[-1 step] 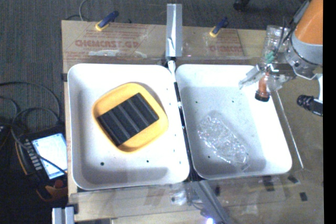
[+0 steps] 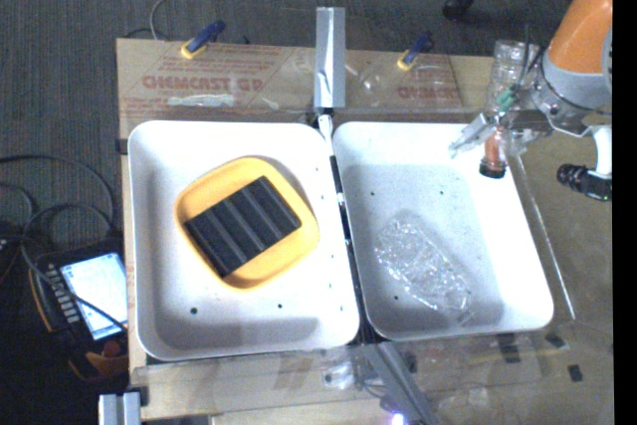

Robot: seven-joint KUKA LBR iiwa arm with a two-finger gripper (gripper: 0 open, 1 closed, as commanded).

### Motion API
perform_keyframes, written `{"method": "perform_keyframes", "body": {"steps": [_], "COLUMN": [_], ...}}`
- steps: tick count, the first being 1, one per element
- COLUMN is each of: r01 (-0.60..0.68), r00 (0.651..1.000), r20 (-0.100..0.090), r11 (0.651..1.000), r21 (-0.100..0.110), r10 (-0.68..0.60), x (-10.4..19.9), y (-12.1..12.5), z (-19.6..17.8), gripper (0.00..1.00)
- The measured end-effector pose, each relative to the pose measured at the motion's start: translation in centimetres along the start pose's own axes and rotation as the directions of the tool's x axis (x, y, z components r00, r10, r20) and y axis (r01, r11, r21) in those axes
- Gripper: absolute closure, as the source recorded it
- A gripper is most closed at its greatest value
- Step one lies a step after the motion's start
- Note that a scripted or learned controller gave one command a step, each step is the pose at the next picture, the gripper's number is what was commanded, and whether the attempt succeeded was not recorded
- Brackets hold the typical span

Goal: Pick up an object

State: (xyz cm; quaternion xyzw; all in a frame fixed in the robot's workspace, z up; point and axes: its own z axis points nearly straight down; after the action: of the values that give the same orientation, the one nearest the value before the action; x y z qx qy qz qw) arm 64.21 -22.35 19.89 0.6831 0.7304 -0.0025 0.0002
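Dish [image 2: 248, 219] in L bin [image 2: 149, 214], bottle [image 2: 423, 264] R

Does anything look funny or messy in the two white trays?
Nothing is spilled or broken. The yellow dish with the black ridged top sits crooked in the left tray, and a crumpled clear plastic thing lies slanted in the right tray.

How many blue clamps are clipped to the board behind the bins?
2. One blue clamp sits at the board's back edge behind the left bin; the other clamp sits behind the right bin. More could be hidden under the arm.
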Motion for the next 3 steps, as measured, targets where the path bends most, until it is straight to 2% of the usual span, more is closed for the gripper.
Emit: {"method": "perform_keyframes", "body": {"steps": [1, 2, 3], "r01": [0.06, 0.106, 0.147], "r00": [0.998, 0.994, 0.989], "r20": [-0.001, 0.0, -0.001], "r11": [0.998, 0.994, 0.989], "r21": [0.0, -0.002, -0.002], "r10": [-0.06, -0.106, -0.147], "x": [0.1, 0.0, 0.1], "y": [0.2, 2.7, 1.9], "z": [2.8, 4.0, 6.1], "gripper": [0.0, 0.0, 0.0]}}
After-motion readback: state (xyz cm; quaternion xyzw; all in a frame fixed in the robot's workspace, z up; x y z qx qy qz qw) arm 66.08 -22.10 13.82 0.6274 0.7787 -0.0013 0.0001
